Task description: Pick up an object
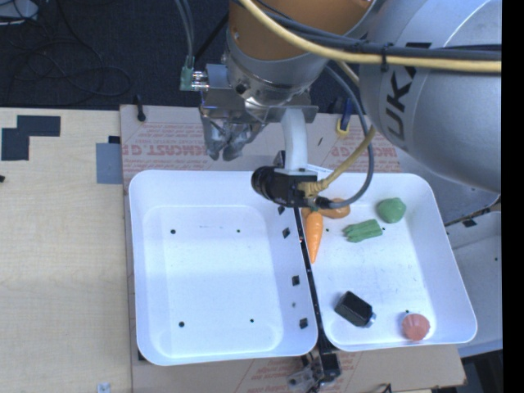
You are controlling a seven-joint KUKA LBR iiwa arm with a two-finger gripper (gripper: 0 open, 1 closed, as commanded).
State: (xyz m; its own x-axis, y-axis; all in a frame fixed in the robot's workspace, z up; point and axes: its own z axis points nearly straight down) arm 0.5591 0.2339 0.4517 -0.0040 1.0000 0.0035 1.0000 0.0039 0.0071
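Pale wood makes up the bench (57,244), with a few dark squares stuck on it toward the view's left, and a sheet of cardboard (164,147) printed with red lettering lies under two shallow white bins. Behind the bench the floor is dark and strewn with cables.

The grey arm (442,80) comes in from the view's right (its orange band sits high in the frame). It carries the tool (228,147) above the cardboard strip just past the far rim of the left bin (213,268). Whether the tool is clenched or released cannot be told from this angle, since its tip reads as one grey, blurred mass.

All the loose things lie in the right bin (385,277), well apart from the tool. An orange carrot (313,234) rests against the wall that this bin shares with its neighbour, at the far end, with its point toward the near edge. A small orange piece (337,212) sits just beside its thick end, and I cannot tell if the two are joined. Near them lie a long green piece (363,231) and, a little farther back, a rounded green lump (391,210). Toward the near edge a black block (354,309) sits tilted, and a round pinkish-red thing (416,327) lies beside it in the near right corner.
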